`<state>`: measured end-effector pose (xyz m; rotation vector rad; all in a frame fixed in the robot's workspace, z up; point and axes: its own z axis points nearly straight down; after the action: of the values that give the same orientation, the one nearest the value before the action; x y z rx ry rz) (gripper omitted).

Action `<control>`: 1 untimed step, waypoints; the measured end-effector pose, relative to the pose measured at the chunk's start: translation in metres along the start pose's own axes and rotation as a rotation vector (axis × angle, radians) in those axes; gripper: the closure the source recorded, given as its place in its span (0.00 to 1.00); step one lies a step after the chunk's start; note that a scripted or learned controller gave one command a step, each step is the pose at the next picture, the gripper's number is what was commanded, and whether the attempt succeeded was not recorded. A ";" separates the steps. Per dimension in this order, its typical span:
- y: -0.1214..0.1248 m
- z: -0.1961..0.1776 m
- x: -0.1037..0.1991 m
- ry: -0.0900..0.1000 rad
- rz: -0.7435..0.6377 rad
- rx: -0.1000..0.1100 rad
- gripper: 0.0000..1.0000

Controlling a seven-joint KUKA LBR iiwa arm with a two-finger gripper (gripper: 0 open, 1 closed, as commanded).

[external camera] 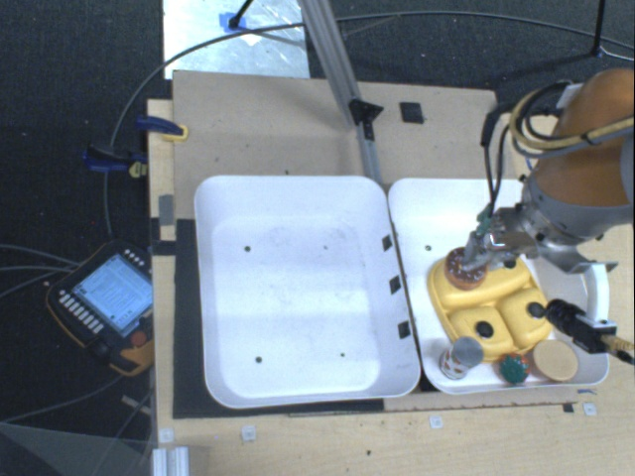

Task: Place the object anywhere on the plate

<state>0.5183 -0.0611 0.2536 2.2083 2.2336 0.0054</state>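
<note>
Small brown round object (pixel 463 265): at the far left corner of the yellow plate (pixel 486 310), on that corner or just above it. Impossible to tell whether resting there or hanging a little clear of the surface. Directly over the object, touching or nearly so, the gripper (pixel 485 244), set on the grey arm (pixel 580 191) at the right. Spread, pressed together or pinching the object: cannot tell, the tip being a dark blur against the object's top.

Plate inside the right-hand white bin (pixel 417 216), lying aslant. Just beside the plate's near edge, a small grey-topped can-like thing (pixel 459 355), a green lump (pixel 513 369) and a tan disc (pixel 556 362), all crowded along the bin's near wall. Left-hand bin (pixel 213 266) well apart from all of this.

Risks, as a judgement only: so close to the plate's corner, could tip off the rim on release and end up on the bin floor. If gripped off-centre, might cling and get dragged upward on withdrawal. Might also count as placed already. Then: risk of jamming the object against the plate by pressing further, and of shoving the plate toward the clutter at its near edge.

Hard to make out: the object's true shape and kind, too small and blurred to name. Plate's far right side covered by the wrist. Contact between gripper and object not readable from this slant.
</note>
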 end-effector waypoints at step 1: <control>0.011 0.007 0.045 -0.001 0.002 0.001 1.00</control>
<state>0.5284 -0.0160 0.2470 2.2107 2.2315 0.0034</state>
